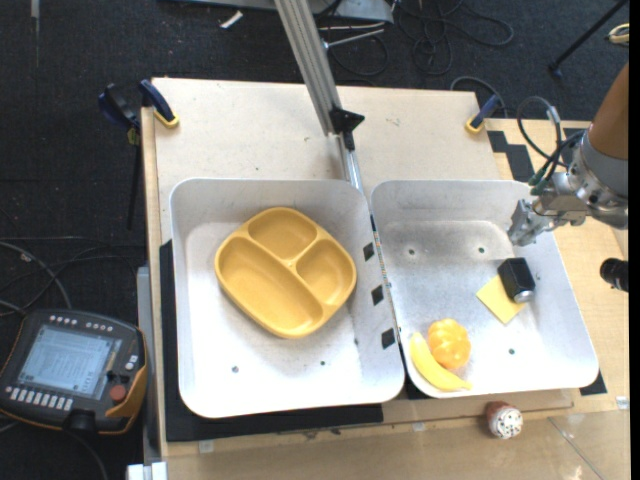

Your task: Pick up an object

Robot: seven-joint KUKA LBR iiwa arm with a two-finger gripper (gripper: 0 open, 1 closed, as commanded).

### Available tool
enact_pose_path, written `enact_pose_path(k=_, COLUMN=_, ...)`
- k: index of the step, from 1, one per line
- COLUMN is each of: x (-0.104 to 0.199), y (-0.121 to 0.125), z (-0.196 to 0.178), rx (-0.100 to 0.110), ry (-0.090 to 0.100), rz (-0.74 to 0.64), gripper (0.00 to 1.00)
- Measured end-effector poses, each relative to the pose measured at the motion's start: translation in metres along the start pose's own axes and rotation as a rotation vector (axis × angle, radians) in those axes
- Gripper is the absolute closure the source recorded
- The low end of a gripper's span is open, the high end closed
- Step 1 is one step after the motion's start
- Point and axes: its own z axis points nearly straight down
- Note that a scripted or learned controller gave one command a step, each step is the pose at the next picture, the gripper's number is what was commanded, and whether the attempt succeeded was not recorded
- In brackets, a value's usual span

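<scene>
Reaching in over the right bin (560, 358), the tool (524, 226) hangs above the far right part of it, close to the rim. I cannot tell how the tool is set, because it is small and partly hidden by the arm (600, 168). I see nothing between its tips.

All the other places here are told from the right bin. Inside it, just on the near side of the tool, lies a small black block (517, 277). The block rests on the edge of a flat yellow square (497, 300), and the two are touching. Closer to the near rim sits a round orange fruit (449, 341). A yellow banana (432, 368) curls beside the fruit and touches it, right at the near left corner of the bin. The tool is well apart from the fruit and the banana.

To the left of the right bin is the left bin (200, 368), and their sides meet in the middle. A yellow plate (286, 271) with three parts lies in the middle of the left bin.

On the bench (250, 128), just past the near edge of the right bin, sits a small white ball with dots (505, 421). A grey metal pole (310, 48) slants up from behind the place where the two bins meet. Far to the left, off the bench, lies a grey and orange hand controller with a screen (70, 363).
</scene>
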Motion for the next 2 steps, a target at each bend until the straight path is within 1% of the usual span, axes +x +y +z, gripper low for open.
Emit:
enact_pose_path(k=1, x=0.055, y=-0.004, z=-0.006, rx=0.005, ry=0.004, rz=-0.004, gripper=1.0)
enact_pose_path(k=2, x=0.114, y=-0.008, z=-0.008, rx=0.007, ry=0.004, rz=-0.005, gripper=1.0)
